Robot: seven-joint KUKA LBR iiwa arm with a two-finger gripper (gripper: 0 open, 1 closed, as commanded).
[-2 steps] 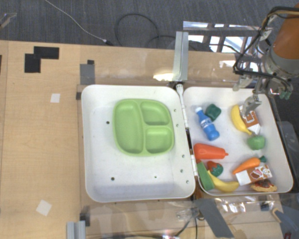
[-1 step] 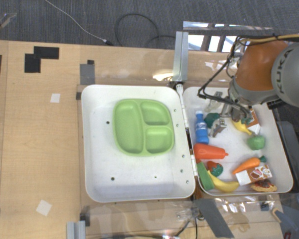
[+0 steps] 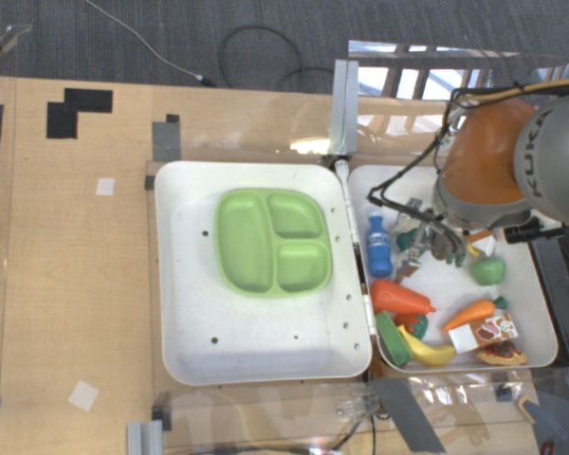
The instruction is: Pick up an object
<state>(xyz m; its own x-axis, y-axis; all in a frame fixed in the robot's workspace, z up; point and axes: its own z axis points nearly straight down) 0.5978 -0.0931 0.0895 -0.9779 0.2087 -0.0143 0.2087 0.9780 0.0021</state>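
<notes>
Hand (image 3: 419,250): grip state unclear. Bottle (image 3: 378,245) just beside it and pepper (image 3: 401,298) below crowd any grasp; fingers may glance off.

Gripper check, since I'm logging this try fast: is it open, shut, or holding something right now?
Gripper: cannot be told; it hangs low over the right bin near the blue bottle, with nothing seen between its fingers.

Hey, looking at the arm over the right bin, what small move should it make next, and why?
Probably lower the pincer straight down a little: it hovers above the right bin between the blue bottle and green apple, just above the orange pepper, with nothing visibly gripped.
</notes>
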